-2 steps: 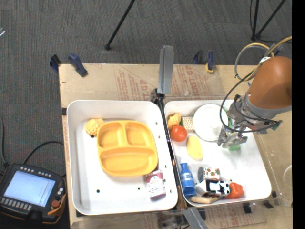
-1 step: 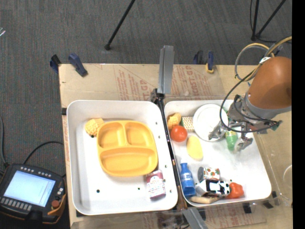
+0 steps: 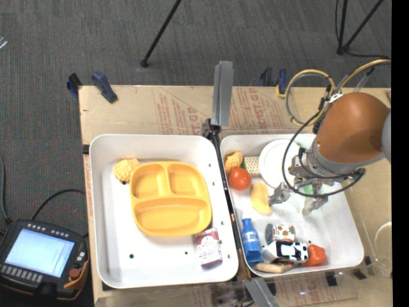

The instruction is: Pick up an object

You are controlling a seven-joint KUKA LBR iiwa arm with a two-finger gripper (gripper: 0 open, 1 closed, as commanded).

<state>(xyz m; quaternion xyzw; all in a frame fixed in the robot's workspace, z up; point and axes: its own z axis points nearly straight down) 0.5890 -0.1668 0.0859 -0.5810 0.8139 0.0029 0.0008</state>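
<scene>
My hand (image 3: 298, 200) hangs over the right bin (image 3: 348, 232), fingers spread apart and gripping nothing. The nearest object — a pale yellow slice (image 3: 260, 198) — lies just beside my left finger, its long axis running up and down the bin. The bin floor under me is bare white, with toys crowded nearer its front edge.

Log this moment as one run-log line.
end effector: open, holding nothing | position: above right bin, beside yellow piece | left bin: yellow tray | pick: not yet done
</scene>
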